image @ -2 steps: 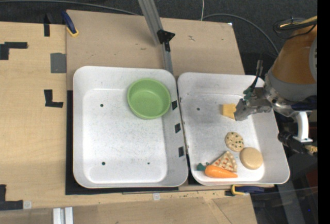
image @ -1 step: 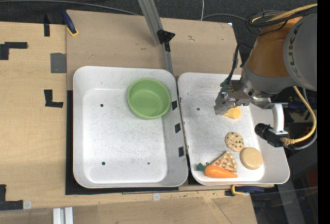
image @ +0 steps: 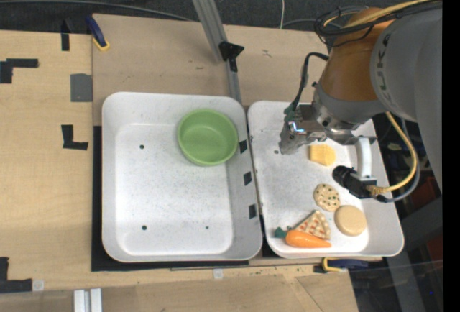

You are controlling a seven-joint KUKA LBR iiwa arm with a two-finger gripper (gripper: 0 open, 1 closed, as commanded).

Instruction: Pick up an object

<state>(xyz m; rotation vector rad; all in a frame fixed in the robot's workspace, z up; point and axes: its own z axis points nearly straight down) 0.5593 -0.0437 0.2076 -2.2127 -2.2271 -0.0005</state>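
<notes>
Two white bins sit side by side on the worktop; the right bin holds the candidates for picking. Taking the yellow cheese wedge as the landmark: the tool hangs just to its left, low over bare bin floor, with nothing seen between its fingers. Whether those fingers stand apart or together I cannot tell, since the wrist housing and dark clutter mask them. Below the wedge lie a speckled cookie, a tan round piece, a pizza slice and a carrot. Far left of it, in the other bin, rests a green bowl.

The step looks like the approach, before any grasp. Next, the tool probably needs to shift right over the wedge and descend squarely. The arm's grey bulk hides the bin's far right corner.
</notes>
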